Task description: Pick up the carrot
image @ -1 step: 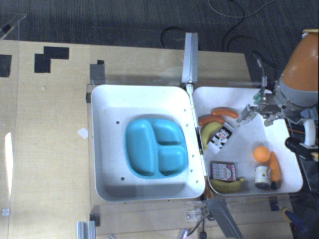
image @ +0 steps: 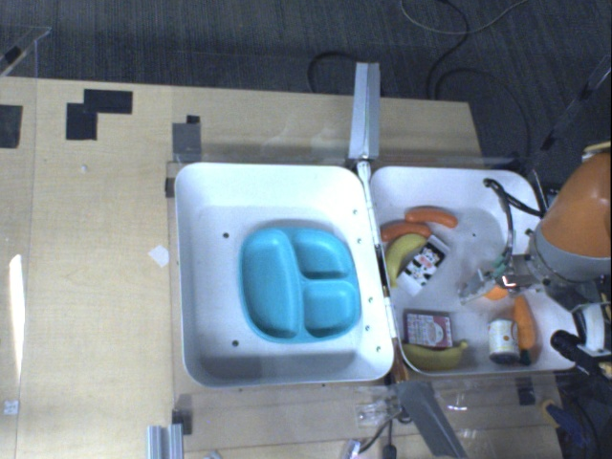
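Nearest the camera in the right bin (image: 449,175), a banana (image: 437,355) lies along the near wall, and just behind it sits a small dark red box (image: 428,329) with a pale label whose writing is too small to read. To its right stands a small white can (image: 501,339), its label also unreadable. Right beside the can lies the carrot (image: 523,324), orange, pointing near to far, with its near tip dark; it rests on the bin floor close to the right wall.

The arm (image: 579,220) comes in from the right, its orange band bulking large over the bin's right edge, the grey wrist below it angled down and leftward into the bin. The gripper (image: 497,282) hangs just past the far end of the carrot, near a small orange piece; whether its fingers are apart or closed cannot be told, and nothing can be seen held between them.

Farther in, toward the bin's left side, a black-and-white patterned box (image: 424,261) leans by a second banana (image: 400,254), with two orange sausage-like pieces (image: 430,217) beyond.

The left bin (image: 201,256) holds a blue divided tray (image: 298,283).
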Controlling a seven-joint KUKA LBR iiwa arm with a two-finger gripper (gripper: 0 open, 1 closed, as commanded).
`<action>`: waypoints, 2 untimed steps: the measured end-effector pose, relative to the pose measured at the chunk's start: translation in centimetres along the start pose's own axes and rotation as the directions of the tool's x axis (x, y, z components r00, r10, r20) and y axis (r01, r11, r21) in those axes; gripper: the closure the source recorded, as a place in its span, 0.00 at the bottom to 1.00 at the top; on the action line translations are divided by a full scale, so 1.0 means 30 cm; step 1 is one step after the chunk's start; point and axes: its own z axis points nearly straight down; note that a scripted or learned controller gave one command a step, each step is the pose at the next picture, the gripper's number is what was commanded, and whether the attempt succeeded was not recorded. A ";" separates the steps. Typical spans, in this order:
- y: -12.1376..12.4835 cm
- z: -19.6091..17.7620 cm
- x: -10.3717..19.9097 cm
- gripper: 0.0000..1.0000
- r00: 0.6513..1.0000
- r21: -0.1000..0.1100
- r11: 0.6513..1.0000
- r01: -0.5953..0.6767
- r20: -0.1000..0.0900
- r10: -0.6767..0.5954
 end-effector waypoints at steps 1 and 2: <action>-0.070 0.014 0.012 0.00 0.997 -0.016 0.996 0.083 0.007 -0.082; -0.065 -0.014 0.015 1.00 0.996 -0.015 0.996 0.085 0.004 -0.085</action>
